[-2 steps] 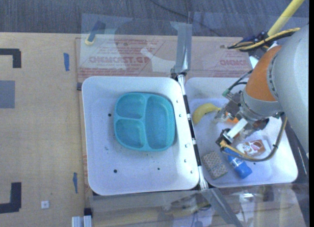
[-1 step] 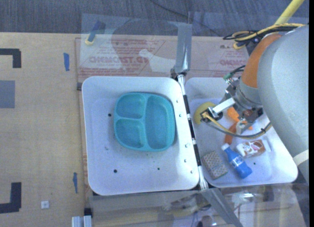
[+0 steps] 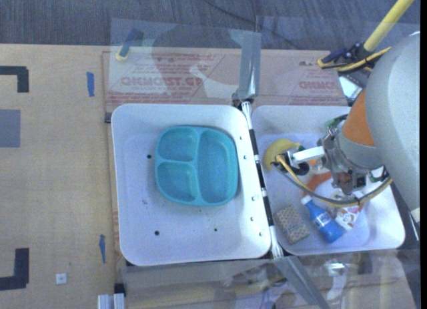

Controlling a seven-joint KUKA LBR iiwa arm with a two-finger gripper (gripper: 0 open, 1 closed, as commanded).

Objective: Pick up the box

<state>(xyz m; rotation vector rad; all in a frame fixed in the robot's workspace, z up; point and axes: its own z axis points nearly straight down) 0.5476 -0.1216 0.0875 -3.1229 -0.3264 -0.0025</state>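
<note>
A small brown speckled box lies flat near the front left corner of the right bin. The gripper hangs over the middle of that bin, under the grey wrist with its orange band and looped cables. It is to the right of the box and a little behind it, apart from it. A blue bottle lies between the box and the spot under the gripper.
A yellow, banana-like item lies at the right bin's back left. A white and red packet lies beside the bottle. The left bin holds a teal divided plate. The arm's bulk covers the right bin's right side.
</note>
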